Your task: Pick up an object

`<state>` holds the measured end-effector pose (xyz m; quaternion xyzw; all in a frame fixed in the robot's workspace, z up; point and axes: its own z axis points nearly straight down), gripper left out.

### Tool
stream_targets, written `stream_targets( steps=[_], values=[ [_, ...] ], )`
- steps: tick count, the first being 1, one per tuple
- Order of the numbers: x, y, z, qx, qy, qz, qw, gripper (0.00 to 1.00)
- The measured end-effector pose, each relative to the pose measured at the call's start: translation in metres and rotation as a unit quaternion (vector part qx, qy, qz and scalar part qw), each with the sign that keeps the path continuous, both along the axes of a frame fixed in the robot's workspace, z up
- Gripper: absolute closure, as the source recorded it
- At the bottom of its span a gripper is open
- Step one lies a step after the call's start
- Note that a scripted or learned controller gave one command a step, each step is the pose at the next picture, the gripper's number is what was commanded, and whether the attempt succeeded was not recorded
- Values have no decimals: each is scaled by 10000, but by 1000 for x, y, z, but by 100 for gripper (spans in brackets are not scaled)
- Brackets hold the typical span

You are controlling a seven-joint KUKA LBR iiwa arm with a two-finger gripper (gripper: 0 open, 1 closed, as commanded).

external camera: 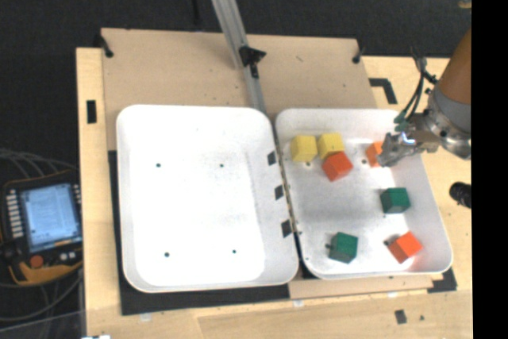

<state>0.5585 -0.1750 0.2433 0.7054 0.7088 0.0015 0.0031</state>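
My gripper (pixel 390 150) reaches in from the right, low over the upper right part of the right bin (pixel 361 123). A small orange block (pixel 371 154) lies right against its left tip, partly hidden by it. To the left sit two yellow blocks (pixel 304 148) (pixel 331 143) side by side, with an orange-red block (pixel 337 166) just below them. A green block (pixel 394 200) lies under the gripper's reach, toward the bin's right side. Near the front edge are another green block (pixel 343 247) and an orange block (pixel 405 247).
The left bin (pixel 198 194) sits beside the right one, joined by dark clips (pixel 279 192). A metal pole (pixel 226 8) slants across the back of the bench. A teach pendant (pixel 44 218) lies off the bench at the left.
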Motion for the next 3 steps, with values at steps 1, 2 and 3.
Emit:
stream_targets(
  steps=[1,2,3],
  values=[
    [18,48,-11,11,28,6,10000,100],
    [36,90,-18,10,22,3,10000,100],
    [49,136,-7,15,18,10,10000,100]
  ],
)
